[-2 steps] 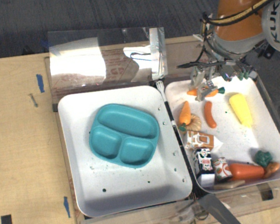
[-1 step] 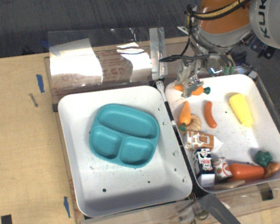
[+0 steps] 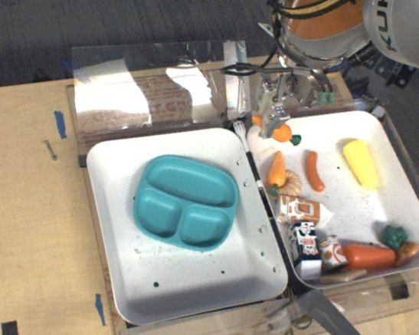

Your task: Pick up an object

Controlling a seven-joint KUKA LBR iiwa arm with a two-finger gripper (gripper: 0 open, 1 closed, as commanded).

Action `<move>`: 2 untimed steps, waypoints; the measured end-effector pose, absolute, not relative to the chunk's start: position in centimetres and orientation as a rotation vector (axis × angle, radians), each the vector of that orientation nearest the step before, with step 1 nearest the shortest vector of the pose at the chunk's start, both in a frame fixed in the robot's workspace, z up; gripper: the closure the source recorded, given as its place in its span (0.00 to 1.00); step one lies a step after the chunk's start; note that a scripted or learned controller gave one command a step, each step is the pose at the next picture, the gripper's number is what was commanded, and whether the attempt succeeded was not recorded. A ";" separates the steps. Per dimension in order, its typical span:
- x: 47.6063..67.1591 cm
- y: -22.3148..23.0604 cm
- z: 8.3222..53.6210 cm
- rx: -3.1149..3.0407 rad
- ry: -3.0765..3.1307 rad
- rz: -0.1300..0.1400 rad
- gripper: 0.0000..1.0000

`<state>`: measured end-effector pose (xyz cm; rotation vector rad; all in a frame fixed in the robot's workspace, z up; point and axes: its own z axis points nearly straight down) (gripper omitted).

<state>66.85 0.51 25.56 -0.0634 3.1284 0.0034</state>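
Two white bins (image 3: 126, 291) on a tan wooden bench (image 3: 28, 250)

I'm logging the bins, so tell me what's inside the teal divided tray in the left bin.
The teal divided tray holds nothing visible: all three compartments show bare teal. It lies flat in the left bin, so the bin floor beneath it is covered and cannot be seen.
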 end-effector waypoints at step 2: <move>66.8 5.3 27.5 0.030 3.131 0.006 1.00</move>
